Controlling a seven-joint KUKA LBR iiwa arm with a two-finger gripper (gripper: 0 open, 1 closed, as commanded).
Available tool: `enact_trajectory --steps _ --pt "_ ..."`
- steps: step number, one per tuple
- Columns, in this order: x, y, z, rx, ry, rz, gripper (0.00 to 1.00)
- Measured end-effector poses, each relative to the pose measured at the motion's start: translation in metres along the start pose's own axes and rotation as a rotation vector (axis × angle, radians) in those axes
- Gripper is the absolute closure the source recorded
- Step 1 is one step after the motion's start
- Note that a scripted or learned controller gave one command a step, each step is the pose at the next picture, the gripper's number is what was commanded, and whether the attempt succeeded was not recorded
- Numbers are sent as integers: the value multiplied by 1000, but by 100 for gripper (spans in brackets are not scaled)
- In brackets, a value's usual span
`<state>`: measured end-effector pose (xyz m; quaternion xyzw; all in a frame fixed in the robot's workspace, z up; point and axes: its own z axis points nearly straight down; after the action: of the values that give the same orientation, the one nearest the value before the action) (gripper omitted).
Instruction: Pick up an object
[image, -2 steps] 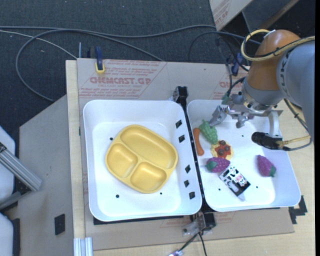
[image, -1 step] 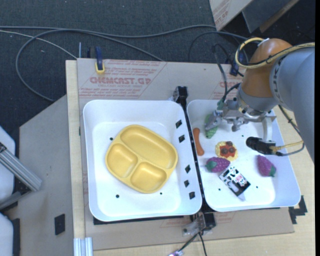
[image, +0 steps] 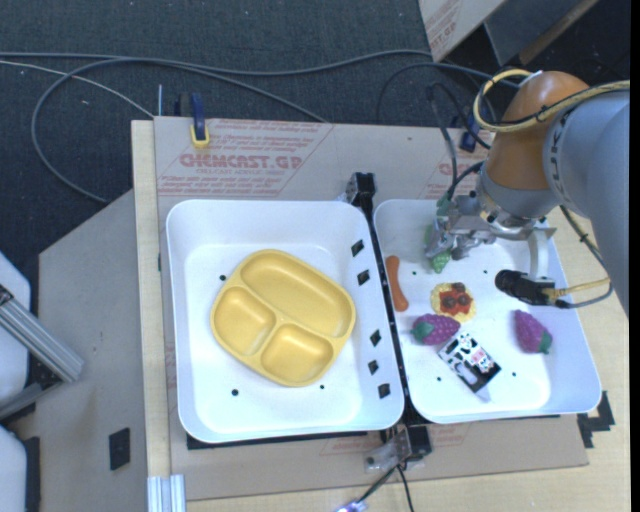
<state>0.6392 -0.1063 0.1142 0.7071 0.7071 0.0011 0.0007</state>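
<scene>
My gripper (image: 447, 240) is down over the back left part of the right bin (image: 570, 395). A small green thing (image: 438, 262) sits right at its tip, touching or nearly touching it; whether it is gripped is hidden. In the same bin lie an orange sausage (image: 398, 283), a yellow pizza slice with red topping (image: 452, 298), a purple grape bunch (image: 435, 328), a second purple bunch (image: 532, 331) and a black-and-white carton (image: 469, 361).
The left bin (image: 190, 300) holds a yellow divided plate (image: 283, 316). A black divider (image: 375, 300) runs between the bins. The grey arm with its orange band (image: 535, 130) comes in over the right bin's back edge.
</scene>
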Motion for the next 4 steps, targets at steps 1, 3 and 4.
enact_trajectory --steps 1,3,4 --pt "-1 2 -44 -3 -1 -1 100" --pt "-10 4 -155 -5 -2 -1 100" --pt "39 -7 -139 7 2 -5 100"
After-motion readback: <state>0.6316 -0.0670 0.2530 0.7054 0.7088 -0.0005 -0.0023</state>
